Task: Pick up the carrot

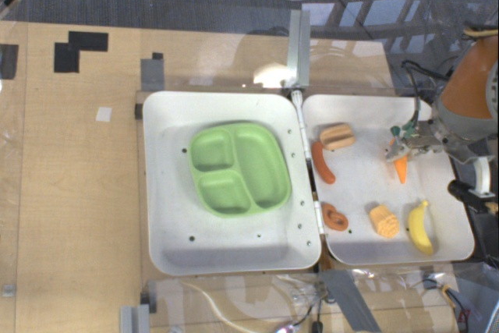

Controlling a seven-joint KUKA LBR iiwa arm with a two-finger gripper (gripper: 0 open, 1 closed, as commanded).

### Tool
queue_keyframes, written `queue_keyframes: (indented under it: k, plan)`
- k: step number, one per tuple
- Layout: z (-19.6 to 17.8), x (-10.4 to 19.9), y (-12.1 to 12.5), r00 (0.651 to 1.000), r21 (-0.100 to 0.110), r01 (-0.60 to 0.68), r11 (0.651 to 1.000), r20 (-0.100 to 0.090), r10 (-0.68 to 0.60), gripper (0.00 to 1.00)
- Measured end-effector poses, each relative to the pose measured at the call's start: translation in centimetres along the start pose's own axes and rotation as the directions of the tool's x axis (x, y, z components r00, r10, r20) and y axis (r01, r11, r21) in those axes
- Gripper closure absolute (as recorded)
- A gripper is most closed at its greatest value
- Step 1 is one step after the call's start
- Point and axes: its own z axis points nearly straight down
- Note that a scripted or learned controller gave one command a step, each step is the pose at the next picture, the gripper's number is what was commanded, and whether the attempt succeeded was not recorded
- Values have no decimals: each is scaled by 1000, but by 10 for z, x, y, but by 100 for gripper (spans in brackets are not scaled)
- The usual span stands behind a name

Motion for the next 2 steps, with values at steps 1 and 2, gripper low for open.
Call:
queue_keyframes:
  k: [1, 2]
  plan:
    - [-70, 56, 30, 1000, 11, 10, 1000, -3, -10, 100]
    - [-70, 56, 30, 1000, 11, 10, 1000, -3, -10, 0]
